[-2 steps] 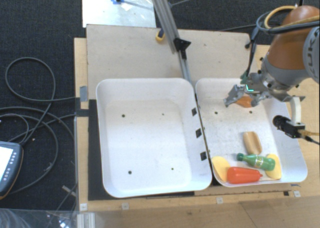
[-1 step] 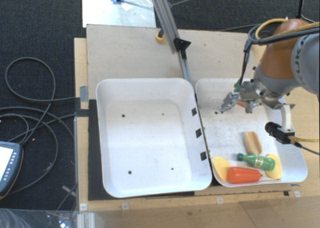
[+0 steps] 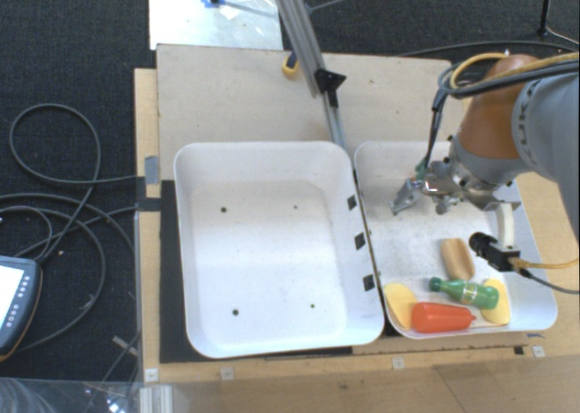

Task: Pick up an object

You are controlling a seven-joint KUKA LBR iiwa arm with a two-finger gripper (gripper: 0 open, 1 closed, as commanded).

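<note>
Arm [image 3: 517, 112] bent over right bin [image 3: 390, 162]; pincer [image 3: 419, 196] seemingly empty.

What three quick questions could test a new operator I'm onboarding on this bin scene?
1. True or false: the green bottle lies in the right bin.
2. Which item sits nearest the bench's front edge: A) bread roll, B) orange carrot, C) gripper?
3. Fill in: the left bin is coloured ____.

Key: 1 true; 2 B; 3 white.
</note>
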